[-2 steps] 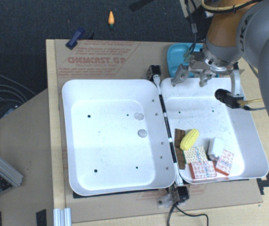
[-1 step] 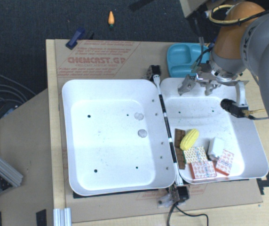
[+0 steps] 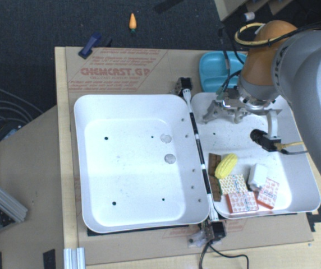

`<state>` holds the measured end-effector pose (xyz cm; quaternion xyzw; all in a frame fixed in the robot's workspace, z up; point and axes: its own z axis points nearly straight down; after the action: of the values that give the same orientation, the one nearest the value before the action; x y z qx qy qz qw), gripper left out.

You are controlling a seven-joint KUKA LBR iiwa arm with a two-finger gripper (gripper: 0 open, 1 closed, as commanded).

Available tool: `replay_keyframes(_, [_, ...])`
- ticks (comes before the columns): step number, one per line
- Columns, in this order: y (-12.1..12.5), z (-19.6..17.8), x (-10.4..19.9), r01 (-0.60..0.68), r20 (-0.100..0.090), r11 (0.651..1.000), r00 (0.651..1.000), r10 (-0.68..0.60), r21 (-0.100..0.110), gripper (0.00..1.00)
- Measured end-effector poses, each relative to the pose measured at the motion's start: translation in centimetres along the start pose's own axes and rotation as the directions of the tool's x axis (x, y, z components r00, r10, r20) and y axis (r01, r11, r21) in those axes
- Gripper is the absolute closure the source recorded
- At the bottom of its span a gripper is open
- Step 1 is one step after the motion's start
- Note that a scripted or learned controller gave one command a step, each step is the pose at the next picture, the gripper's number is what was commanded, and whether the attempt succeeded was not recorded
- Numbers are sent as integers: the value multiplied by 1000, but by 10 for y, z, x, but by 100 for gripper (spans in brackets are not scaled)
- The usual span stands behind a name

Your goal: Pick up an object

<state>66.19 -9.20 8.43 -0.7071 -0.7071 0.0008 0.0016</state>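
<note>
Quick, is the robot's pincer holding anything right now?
Pincer: above the back of the right bin, nothing seen in it; open or closed cannot be told.

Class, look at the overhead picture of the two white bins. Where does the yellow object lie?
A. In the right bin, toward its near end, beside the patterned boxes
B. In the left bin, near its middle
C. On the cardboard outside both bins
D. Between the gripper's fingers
A: the yellow object lies in the right bin, just above the patterned boxes, well below the gripper.
</note>
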Motion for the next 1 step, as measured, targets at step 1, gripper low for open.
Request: replay_keyframes(1, [5, -102, 39, 1, 1, 1000, 1000, -1, -6, 0])
